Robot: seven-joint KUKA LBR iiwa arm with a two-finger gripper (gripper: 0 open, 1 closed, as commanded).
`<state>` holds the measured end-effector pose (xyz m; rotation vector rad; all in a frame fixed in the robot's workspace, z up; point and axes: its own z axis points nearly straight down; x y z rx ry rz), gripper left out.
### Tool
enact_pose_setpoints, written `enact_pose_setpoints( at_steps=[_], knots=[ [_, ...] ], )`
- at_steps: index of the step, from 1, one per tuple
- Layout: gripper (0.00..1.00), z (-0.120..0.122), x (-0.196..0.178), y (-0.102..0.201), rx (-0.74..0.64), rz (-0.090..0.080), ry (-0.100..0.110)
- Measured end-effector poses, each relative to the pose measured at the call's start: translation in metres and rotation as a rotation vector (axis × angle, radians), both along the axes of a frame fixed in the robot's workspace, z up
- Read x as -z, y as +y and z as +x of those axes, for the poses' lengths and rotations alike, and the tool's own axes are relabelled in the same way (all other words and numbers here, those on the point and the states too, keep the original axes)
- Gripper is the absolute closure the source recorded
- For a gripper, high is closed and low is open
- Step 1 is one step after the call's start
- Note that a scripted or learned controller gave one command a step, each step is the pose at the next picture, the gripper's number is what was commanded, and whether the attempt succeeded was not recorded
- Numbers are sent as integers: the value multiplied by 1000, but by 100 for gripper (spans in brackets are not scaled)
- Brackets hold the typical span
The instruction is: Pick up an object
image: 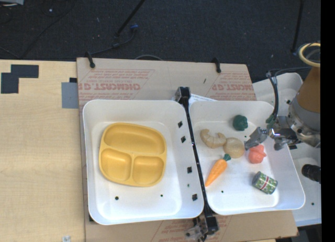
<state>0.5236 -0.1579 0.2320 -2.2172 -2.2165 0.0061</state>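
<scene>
Four toys lie near my gripper (257,137) in the right bin (282,204); the pink one (256,154) sits just below it at six o'clock. Whether it's open, I cannot tell.

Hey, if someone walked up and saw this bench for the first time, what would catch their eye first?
Most likely the big yellow three-compartment plastic plate, lying alone in the left shallow white bin. Next, the bright cluster in the right shallow white bin: an orange toy carrot with a green top, a dark green ball and a pink-red lumpy toy, with the grey metal gripper right above that last one.
</scene>
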Motion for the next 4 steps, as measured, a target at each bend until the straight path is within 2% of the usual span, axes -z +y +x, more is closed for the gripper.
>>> enact_pose_setpoints(
  at_steps=[1,2,3,4],
  knots=[
    [0,-6,51,-8,0,1,1],
    [0,-6,112,1,-1,1,1],
    [100,-5,98,-1,3,0,-2],
    [100,6,46,-5,-2,-2,-9]
  ],
)
